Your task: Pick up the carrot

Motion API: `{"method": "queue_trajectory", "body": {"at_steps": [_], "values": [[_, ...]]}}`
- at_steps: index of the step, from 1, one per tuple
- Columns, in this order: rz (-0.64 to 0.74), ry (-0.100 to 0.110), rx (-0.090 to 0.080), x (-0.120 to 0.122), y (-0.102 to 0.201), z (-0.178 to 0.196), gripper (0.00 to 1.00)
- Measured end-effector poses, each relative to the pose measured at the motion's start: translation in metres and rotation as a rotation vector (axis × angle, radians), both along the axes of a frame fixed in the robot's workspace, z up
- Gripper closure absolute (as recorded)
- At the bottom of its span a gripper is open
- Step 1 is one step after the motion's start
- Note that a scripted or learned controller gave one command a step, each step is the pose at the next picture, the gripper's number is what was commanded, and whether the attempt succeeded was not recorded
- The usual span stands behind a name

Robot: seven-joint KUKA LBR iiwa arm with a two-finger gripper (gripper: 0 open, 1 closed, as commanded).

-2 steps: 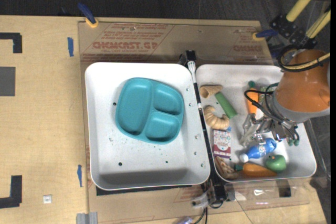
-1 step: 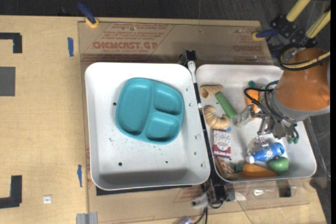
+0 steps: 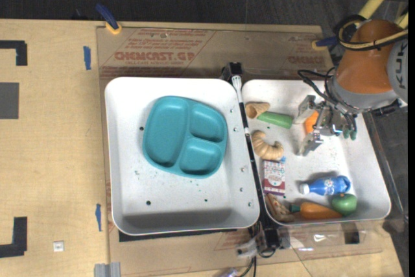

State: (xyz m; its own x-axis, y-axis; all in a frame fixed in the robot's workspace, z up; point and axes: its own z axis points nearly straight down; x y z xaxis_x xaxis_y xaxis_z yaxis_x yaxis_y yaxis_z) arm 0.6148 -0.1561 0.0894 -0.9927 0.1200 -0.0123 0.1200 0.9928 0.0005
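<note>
I had the gripper (image 3: 313,126) in the right bin (image 3: 373,159), fingers closed on the carrot (image 3: 312,122), lifting it clear.

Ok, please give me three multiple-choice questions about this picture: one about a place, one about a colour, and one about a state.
1. Over which bin is the hand?
A. the view's left bin
B. the view's right bin
C. neither; it is over the bare bench

2. What colour is the divided plate?
A. red
B. yellow
C. teal

3. How does the blue bottle rest?
A. standing upright
B. lying on its side
C. upside down on the plate

Answers:
1 B, as the hand hangs above the floor of the right bin.
2 C, as the whole plate is teal.
3 B, as its length runs along the bin floor, with the white cap toward the view's left.
</note>
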Motion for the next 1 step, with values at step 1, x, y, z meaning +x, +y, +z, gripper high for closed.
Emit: {"method": "queue_trajectory", "body": {"at_steps": [1], "values": [[0.002,-0.014,-0.003,0.0039,0.0005,0.0145,1.00]]}}
